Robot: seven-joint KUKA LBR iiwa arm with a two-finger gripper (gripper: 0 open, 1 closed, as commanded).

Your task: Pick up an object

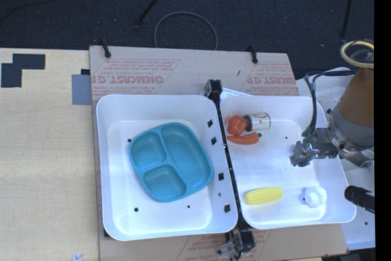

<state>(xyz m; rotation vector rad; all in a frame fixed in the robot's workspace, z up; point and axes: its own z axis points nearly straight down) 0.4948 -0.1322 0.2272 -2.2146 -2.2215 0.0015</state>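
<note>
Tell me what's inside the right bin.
In the right bin: an orange toy with a small can against it, a yellow piece, a white lump. The gripper hangs over its right side, hiding the floor beneath.

Dark carpeted floor (pixel 73 3) up top with loose cables (pixel 185 29), light wood desk (pixel 43 162), cardboard sheet (pixel 183 73) on it.

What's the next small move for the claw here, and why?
Probably shift the claw toward the yellow corn piece and lower over it. The claw hovers near the right bin's right side with nothing seen in it, and the corn lies alone on bare floor, apart from the orange cluster and the white piece.
</note>
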